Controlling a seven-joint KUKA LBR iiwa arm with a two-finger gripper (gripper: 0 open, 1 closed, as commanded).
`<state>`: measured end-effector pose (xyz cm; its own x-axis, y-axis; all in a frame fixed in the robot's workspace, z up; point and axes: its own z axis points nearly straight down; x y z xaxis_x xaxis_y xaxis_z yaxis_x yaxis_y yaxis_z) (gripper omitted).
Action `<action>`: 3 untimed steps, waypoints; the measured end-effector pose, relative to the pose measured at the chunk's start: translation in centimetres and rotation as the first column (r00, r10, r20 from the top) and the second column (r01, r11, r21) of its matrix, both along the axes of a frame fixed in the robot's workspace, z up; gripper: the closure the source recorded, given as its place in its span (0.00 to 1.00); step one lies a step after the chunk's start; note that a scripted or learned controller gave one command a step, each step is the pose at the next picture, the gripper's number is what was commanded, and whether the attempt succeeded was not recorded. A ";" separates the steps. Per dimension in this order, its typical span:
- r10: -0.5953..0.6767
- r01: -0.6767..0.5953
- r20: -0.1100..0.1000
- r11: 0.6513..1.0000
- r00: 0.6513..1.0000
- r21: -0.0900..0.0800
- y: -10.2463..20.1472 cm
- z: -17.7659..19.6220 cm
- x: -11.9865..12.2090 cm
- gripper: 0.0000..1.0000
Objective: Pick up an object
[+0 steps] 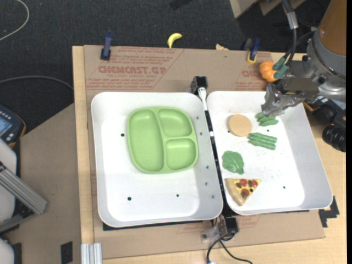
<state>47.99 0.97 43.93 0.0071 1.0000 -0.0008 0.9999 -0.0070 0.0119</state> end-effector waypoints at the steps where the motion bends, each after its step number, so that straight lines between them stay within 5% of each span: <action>1: 0.013 -0.013 -0.008 1.000 1.000 0.002 5.3 0.1 0.0 1.00; 2: 0.013 -0.013 -0.026 1.000 1.000 -0.001 11.4 -13.7 -0.3 1.00; 3: 0.005 -0.005 0.007 1.000 1.000 0.004 7.1 1.1 0.1 1.00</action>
